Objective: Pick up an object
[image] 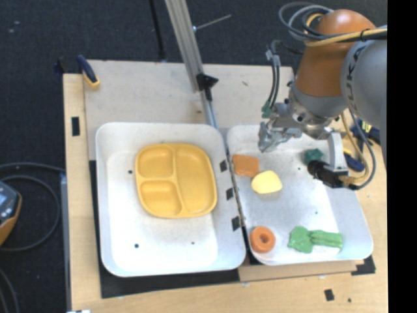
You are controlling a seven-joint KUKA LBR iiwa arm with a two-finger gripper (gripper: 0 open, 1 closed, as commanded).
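Note:
My gripper (pixel 270 140) hangs over the back left part of the right bin (pixel 306 204), just behind the objects. A flat orange-brown block (pixel 245 165) lies a little in front of it and to its left. A pale yellow rounded piece (pixel 266 182) touches that block's right side. Nearer the front lie an orange ring (pixel 263 239) and a green toy (pixel 315 238). A small teal piece (pixel 313 155) sits near the bin's right side, under the arm. I see nothing held in the gripper.
The left bin (pixel 117 240) holds a yellow divided plate (pixel 176 178). A metal pole (pixel 189 44) slants up from the bench behind the bins. Black cabling (pixel 329 173) from the arm hangs over the right bin's right side.

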